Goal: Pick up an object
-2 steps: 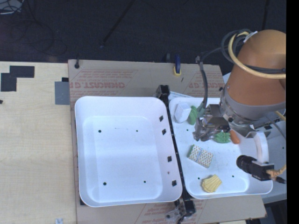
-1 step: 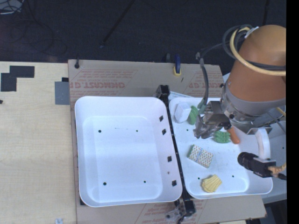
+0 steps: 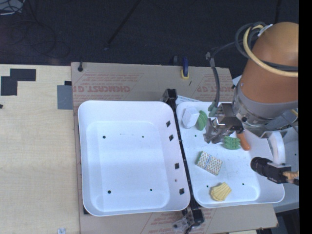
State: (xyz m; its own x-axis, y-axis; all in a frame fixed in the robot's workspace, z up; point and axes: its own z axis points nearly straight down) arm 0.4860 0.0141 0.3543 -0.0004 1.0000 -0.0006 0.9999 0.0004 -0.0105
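Observation:
My gripper (image 3: 212, 136) hangs low over the upper middle of the right bin (image 3: 246, 195). A green piece (image 3: 201, 121) lies just to its left, next to a white object (image 3: 189, 117). Just right of the gripper lie a second green object (image 3: 231, 143) and an orange piece (image 3: 244, 142). A white patterned square pad (image 3: 209, 163) rests below the gripper, apart from it. A yellow ridged object (image 3: 220, 192) sits near the bin's front wall. Nothing can be made out between the fingertips.
The left bin (image 3: 90, 130) adjoins the right one, with a black divider strip (image 3: 176, 145) between them. Both bins rest on a cardboard sheet (image 3: 126, 82). The big orange and grey arm (image 3: 270, 77) covers the right bin's far right corner.

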